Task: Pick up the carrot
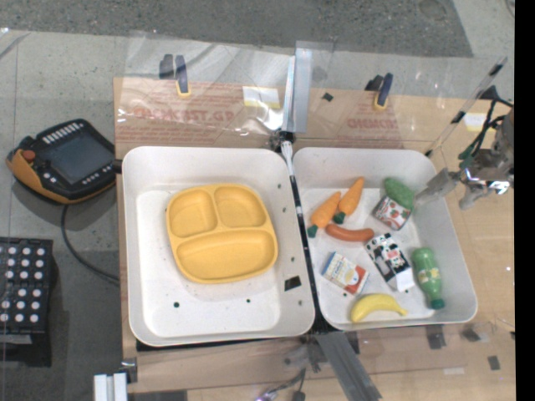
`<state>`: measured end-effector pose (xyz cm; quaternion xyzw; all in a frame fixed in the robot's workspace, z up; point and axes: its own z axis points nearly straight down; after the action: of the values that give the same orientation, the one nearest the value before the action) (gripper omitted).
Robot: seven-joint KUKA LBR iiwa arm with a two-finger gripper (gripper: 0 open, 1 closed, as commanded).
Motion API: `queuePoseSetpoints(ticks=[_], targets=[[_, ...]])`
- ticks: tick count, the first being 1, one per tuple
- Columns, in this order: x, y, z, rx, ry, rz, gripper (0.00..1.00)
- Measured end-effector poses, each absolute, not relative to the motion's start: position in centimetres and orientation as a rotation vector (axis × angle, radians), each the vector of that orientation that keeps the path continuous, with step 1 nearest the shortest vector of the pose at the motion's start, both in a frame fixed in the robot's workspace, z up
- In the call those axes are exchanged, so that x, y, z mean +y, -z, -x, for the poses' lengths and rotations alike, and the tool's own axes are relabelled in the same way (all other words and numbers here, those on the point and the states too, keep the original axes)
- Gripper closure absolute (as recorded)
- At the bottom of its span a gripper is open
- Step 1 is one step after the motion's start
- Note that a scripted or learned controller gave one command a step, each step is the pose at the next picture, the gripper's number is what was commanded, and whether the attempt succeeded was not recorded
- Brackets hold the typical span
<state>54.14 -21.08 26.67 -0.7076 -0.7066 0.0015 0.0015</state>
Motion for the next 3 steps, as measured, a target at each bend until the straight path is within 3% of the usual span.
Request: queuePoseSetpoints(ticks=[1,2,3], targets=[[-10.7,-25.4,-59.5,-2.121,-0.006,2.314,0.00],[-12.0,-10.0,-63.7,-1.943,-0.012,2.469,0.00],[-12.1,-10.6,-63.6,-1.942,-0.021,2.467,1.00]])
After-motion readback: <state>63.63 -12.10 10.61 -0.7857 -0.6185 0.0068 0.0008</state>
